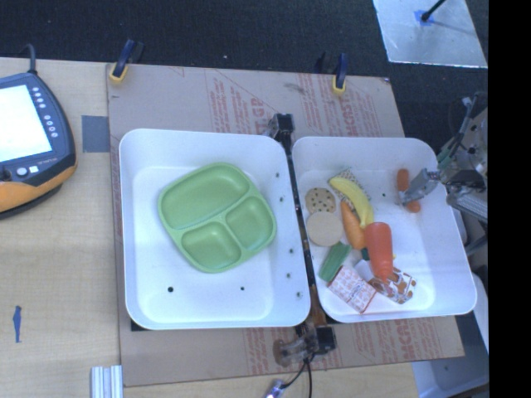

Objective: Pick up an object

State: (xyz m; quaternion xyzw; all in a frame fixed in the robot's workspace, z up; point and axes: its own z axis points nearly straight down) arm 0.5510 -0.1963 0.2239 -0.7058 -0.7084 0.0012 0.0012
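Camera view shows the gripper [417, 186] low over the right bin [444, 301], near its far right side. One small orange piece [403, 178] sits just beside the grey gripper tip, and another small orange bit [413, 206] peeks out right under it. I cannot tell if the gripper is wide or narrow, and nothing can be seen held in it. To the left of the gripper lies a pile of toy food. I count one yellow banana [352, 197], one long carrot [352, 225], one red-orange bottle shape [380, 249], two round cookies, one brown with dots [319, 200] and one plain tan [323, 228], one green piece [334, 260], and two small printed packets [352, 288] at the near side of the pile. Farther left of the gripper is the second white bin [141, 301]. It holds one green plate [217, 216] with three parts. Well away to the left, on the wooden bench [58, 288], rests one control pad with a screen [29, 143].
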